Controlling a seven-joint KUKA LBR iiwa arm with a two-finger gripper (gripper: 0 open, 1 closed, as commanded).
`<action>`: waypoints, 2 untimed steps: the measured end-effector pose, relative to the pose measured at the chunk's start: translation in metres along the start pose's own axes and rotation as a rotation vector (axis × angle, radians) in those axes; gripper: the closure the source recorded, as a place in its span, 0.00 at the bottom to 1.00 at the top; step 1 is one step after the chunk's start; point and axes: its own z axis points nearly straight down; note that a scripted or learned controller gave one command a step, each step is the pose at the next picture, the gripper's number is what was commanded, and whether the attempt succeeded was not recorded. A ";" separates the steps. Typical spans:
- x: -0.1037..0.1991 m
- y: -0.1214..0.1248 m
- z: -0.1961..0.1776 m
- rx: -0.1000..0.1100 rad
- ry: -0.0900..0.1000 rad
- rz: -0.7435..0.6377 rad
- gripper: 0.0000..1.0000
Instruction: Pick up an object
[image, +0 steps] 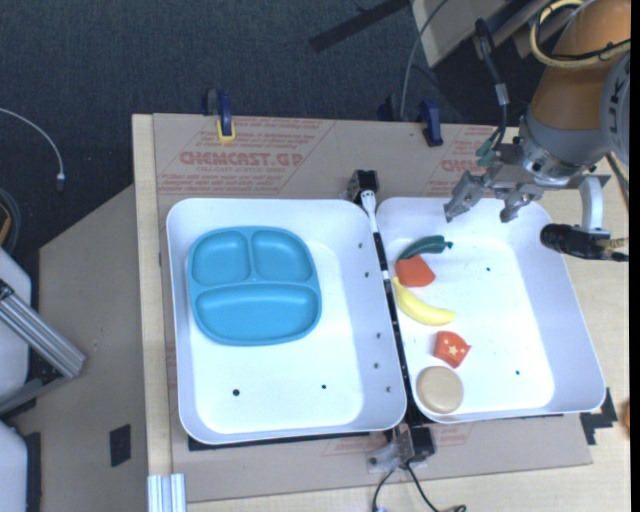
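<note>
Right bin (560, 330) holds a banana (422, 306) (well below the spread, unladen jaws (488, 207)).

You are looking at a robotics lab test bench: a board (300, 150) held by blue clamps (222, 112), two white bins (300, 400) fixed side by side, loose cables (400, 480), and dark carpet (120, 60).

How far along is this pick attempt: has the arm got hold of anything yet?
Nothing looks picked yet. The two-finger gripper hangs open over the far edge of the right white bin, with nothing between its fingers. The red pepper with green stem, yellow banana, small red strawberry-like piece and round tan bun lie in that bin. The descent, grasp and lift are all left.
</note>
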 end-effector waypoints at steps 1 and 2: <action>0.000 0.002 -0.010 -0.015 -0.001 -0.002 0.00; -0.001 0.006 0.052 -0.010 -0.001 -0.002 0.00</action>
